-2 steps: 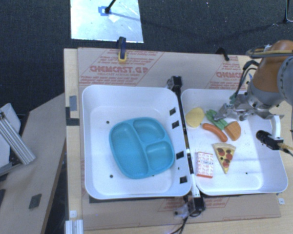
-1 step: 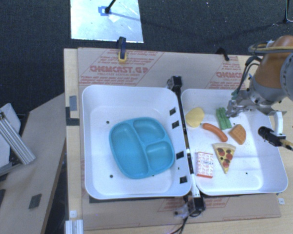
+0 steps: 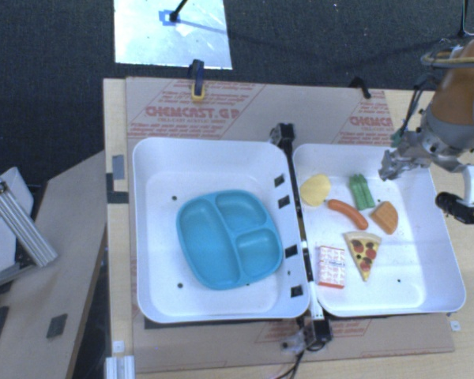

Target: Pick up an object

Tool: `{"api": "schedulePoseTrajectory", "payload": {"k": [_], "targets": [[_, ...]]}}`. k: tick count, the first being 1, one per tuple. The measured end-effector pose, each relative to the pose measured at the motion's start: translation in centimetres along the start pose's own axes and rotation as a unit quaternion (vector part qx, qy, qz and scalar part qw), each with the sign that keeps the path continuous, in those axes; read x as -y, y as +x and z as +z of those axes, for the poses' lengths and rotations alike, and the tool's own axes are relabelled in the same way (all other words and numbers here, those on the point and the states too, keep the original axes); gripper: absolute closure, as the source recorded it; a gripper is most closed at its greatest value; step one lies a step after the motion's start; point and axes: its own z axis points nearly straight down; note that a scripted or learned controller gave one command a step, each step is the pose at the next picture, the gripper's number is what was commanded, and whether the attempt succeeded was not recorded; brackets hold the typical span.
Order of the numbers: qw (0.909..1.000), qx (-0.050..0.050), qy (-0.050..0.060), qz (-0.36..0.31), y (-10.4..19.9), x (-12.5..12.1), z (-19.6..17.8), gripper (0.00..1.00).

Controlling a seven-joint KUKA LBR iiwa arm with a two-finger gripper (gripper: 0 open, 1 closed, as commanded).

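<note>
Overhead, my tool [image 3: 395, 166] hovers at the right bin's [image 3: 438, 287] far edge; its grip I cannot tell.
Toy food lies below: green vegetable [image 3: 360, 191], sausage [image 3: 347, 212], pizza slice [image 3: 364, 252]. Left bin [image 3: 154, 235] holds a blue tray [image 3: 230, 238].

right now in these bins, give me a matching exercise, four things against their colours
Things:
1. tray
2. hot dog
3. chip
4. pizza

Colours:
A. yellow
B. red and yellow, with dark spots
C. blue
D. orange-red

Pairs: 1-C, 2-D, 3-A, 4-B
</note>
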Motion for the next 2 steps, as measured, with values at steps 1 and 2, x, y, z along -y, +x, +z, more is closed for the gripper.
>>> {"api": "schedulePoseTrajectory", "payload": {"k": [1,2], "targets": [[1.0000,0.000,0.000,-0.002,0.7,-0.9,-5.0,1.00],[1.0000,0.000,0.000,-0.002,0.7,-1.1,-9.3,1.00]]}}
